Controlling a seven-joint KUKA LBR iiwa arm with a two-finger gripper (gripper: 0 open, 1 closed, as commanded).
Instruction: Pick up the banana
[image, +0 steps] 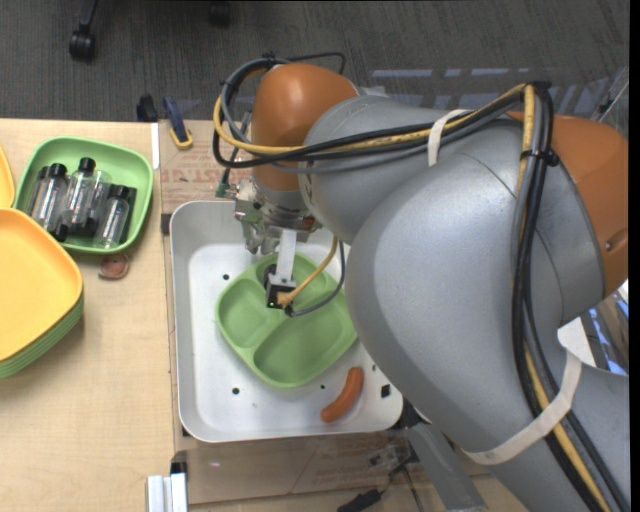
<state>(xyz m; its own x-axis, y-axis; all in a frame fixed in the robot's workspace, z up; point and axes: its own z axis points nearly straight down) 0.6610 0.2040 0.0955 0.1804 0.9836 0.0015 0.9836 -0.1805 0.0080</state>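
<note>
You see a white bin (200, 385): a green divided plate (290, 350) lies at its middle, an orange sausage (342, 394) in its lower right corner, and the gripper (264, 240) hangs over its upper part.

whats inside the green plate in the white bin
The green plate shows bare green floor in its near compartments. The gripper hangs over its far compartment, so what lies there cannot be seen.
</note>
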